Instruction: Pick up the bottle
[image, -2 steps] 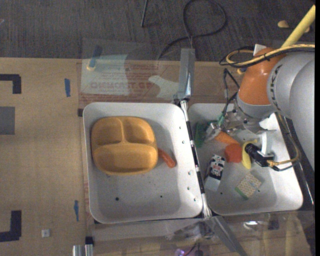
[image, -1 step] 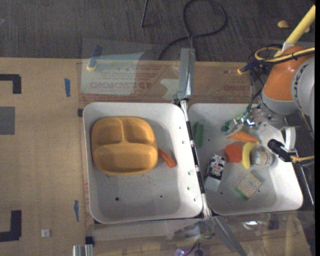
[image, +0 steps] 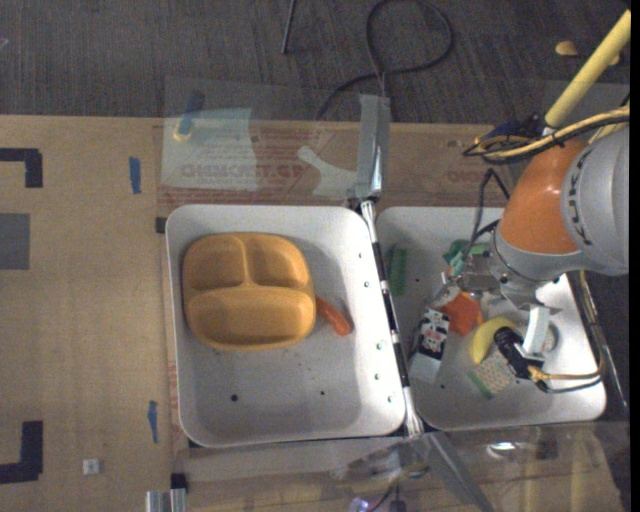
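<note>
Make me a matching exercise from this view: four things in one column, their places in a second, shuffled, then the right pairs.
Things:
1. yellow divided plate
2. carrot
3. banana
4. green piece

Places:
A. right bin, under the arm's wrist
B. left bin, upper part
C. right bin, by its left wall
D. left bin, against the plate's right edge

Pairs: 1-B, 2-D, 3-A, 4-C

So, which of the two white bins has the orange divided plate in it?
The left bin. The orange divided plate lies in its upper part, with a small carrot beside it. The right bin holds the banana and other small items under the arm.
</note>
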